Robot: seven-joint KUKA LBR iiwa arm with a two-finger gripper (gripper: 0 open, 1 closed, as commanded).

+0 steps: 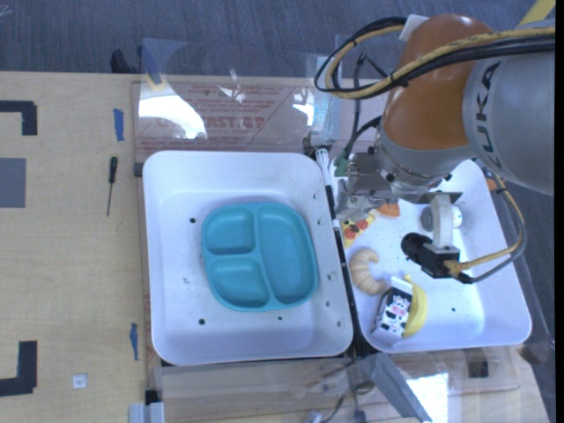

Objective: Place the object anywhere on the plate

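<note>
The end effector [370, 199] hangs over the right bin [502, 320], its grip state seemingly hidden by the wrist.

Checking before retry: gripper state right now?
Gripper: over the right bin, fingers hidden; cannot tell whether it is open, closed or holding anything.

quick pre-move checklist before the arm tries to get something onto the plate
1. Blue plate lies flat in the left bin, compartments bare: ok.
2. Objects to pick lie in the right bin: croissant, banana, cow-print carton: ok.
3. Banana and carton touch, so a clean single pick there is doubtful: not ok.
4. Gripper sits near the right bin's upper left corner, over small orange pieces: ok.
5. Object held in the gripper: cannot tell, the wrist hides it.
</note>
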